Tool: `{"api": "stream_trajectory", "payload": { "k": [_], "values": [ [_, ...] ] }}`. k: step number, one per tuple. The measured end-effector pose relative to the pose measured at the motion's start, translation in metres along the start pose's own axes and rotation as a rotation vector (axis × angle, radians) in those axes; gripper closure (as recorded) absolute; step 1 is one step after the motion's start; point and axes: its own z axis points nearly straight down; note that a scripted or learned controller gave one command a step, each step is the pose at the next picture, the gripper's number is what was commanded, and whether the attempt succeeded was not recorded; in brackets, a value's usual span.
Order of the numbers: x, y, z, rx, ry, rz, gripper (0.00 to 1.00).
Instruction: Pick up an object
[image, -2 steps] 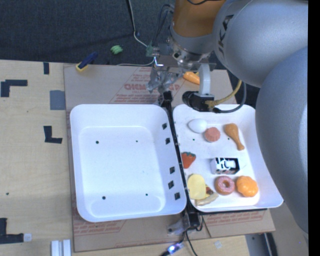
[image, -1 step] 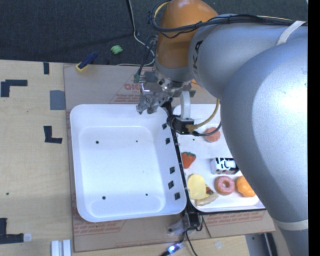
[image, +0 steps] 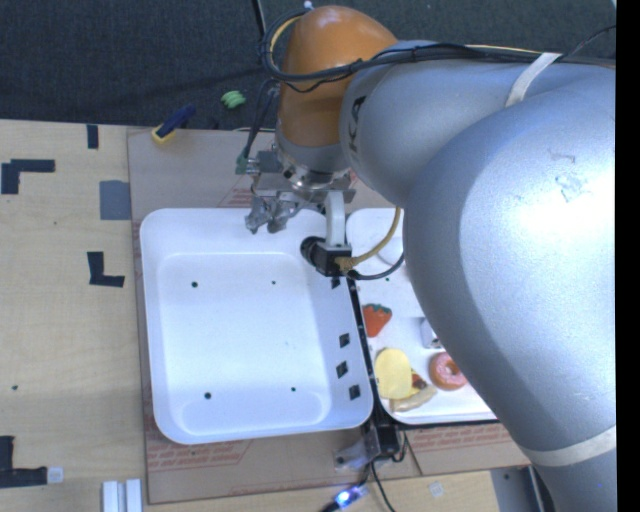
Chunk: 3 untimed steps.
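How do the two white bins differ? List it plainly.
The left bin lies in full view, while the arm covers much of the right bin. The left bin's floor is bare apart from small dark dots; the right bin holds a strawberry, a yellow piece and a pink donut. The gripper hangs over the left bin's far rim, not the right bin's. Both are shallow, white and side by side.

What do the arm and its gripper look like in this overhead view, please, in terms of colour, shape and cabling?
The arm is made of bulky, rounded, smooth grey segments, with a glossy orange band above the wrist. A pale strap crosses the upper grey link. The gripper is a small grey metal assembly with two short fingers. Thin black cables run down beside the orange band, and a yellowish cable loops near a black fitting below the wrist.
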Motion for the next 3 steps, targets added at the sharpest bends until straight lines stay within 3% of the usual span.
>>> {"api": "stream_trajectory", "payload": {
  "k": [1, 3],
  "values": [
    [0.046, 0.003, 0.013, -0.003, 0.000, -0.001, 1.00],
    [0.087, 0.014, -0.024, -0.004, 0.002, 0.001, 1.00]
  ]
}}
